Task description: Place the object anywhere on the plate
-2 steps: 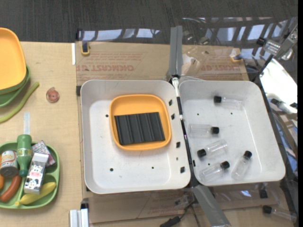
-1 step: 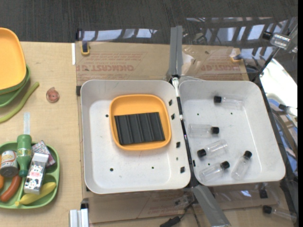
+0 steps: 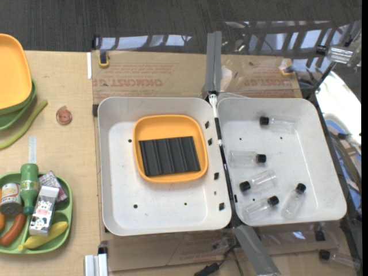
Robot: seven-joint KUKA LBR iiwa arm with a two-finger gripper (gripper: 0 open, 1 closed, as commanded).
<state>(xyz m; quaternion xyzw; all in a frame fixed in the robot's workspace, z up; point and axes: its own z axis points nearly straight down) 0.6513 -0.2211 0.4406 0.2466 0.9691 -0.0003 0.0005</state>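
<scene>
An orange square plate (image 3: pixel 170 125) lies in the left white bin (image 3: pixel 115 171), a little above the bin's middle. A dark grey ribbed rectangular pad (image 3: pixel 170 156) lies flat on the plate and covers most of its lower half. Several clear vials with black caps lie scattered in the right white bin (image 3: pixel 322 154), among them one at the top (image 3: pixel 275 122), one mid-left (image 3: pixel 247 158) and one at the lower right (image 3: pixel 293 199).
Left of the bins, a green plate (image 3: pixel 63 234) holds toy food and a bottle. Stacked orange and green dishes (image 3: pixel 11 79) sit at the far left edge, with a small pink item (image 3: pixel 64 115) nearby. Cardboard (image 3: pixel 149 73) lies under the bins.
</scene>
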